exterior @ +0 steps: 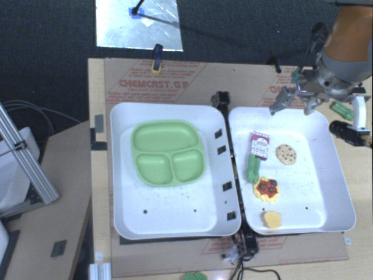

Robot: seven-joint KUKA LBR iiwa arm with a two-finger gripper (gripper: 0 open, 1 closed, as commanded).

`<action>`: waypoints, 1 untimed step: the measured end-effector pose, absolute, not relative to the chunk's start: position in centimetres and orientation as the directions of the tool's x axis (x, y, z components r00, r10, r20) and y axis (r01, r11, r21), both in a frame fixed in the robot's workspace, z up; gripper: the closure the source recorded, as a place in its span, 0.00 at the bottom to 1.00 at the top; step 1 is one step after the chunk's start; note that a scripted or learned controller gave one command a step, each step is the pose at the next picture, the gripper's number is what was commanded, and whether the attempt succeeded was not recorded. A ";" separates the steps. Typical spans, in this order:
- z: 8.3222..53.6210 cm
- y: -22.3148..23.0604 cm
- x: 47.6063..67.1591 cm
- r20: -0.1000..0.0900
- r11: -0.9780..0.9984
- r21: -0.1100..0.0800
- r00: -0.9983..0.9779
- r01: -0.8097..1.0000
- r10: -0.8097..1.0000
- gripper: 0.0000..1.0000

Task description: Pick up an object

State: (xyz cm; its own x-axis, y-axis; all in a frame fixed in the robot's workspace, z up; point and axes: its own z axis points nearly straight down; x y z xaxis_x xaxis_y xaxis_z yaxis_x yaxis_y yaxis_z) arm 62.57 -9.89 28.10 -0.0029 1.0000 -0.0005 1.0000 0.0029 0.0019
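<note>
Hand (295, 101) hangs over the right bin's (338, 174) far edge, fingers spread wide, nothing in them. Cookie (286, 154), pink carton (260, 145), green thing (253, 168), pizza (267, 189) and yellow piece (271, 219) sit inside; green plate (168, 153) in the left bin (119, 174).

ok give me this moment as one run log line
claw: open, over right bin's far rim, holding nothing | right bin: cookie, pink box, pizza | left bin: green tray

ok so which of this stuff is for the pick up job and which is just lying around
Job:
gripper
right bin
cookie
pink carton
green toy
pizza slice
yellow piece

Lying about:
green divided plate
left bin
foil sheet
</note>
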 end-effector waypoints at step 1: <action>16.7 -10.4 57.6 0.002 -0.001 -0.010 0.001 1.000 1.000 0.00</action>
State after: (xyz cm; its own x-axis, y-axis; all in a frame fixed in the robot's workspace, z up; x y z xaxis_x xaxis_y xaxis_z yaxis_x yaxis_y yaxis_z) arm 57.62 -10.43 16.72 0.0008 1.0000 0.0018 0.9999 -0.0008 -0.0100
